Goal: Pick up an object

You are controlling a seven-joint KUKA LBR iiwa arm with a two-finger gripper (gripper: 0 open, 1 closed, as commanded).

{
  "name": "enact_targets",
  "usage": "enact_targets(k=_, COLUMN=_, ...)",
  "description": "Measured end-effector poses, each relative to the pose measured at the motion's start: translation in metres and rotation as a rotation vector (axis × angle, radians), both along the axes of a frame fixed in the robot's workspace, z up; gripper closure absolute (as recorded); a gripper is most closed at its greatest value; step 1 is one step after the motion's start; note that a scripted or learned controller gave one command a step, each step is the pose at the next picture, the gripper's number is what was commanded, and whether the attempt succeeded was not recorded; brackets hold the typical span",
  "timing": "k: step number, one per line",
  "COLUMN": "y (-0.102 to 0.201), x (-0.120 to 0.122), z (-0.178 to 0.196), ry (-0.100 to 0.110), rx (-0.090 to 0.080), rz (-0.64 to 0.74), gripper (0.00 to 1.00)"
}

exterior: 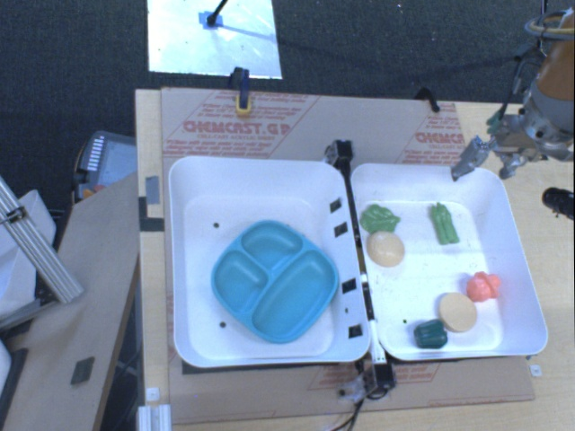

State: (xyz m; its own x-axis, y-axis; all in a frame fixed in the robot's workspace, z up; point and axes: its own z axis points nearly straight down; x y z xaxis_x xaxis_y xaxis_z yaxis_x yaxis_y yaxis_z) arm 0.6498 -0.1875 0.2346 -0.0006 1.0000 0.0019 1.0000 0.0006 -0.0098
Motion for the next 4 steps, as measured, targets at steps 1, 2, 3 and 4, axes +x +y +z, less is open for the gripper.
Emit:
enact_targets(k=1, y=0.001, x=0.003, z=0.008, ry=-0.012, rx=-0.003, rz=0.003, gripper=0.00)
enact_targets(k=2, y=0.002, x=0.006, z=-0.052, ry=-0.011, rx=-0.003, rz=0.003, gripper=0.00)
enact_targets(k=3, y=0.004, x=0.010, z=-0.114, ry=-0.008, rx=-0.002, rz=0.006, gripper=0.00)
enact_targets(k=4, y=0.005, x=0.011, z=-0.151, ry=-0.010, rx=-0.003, rz=0.006, gripper=0.00)
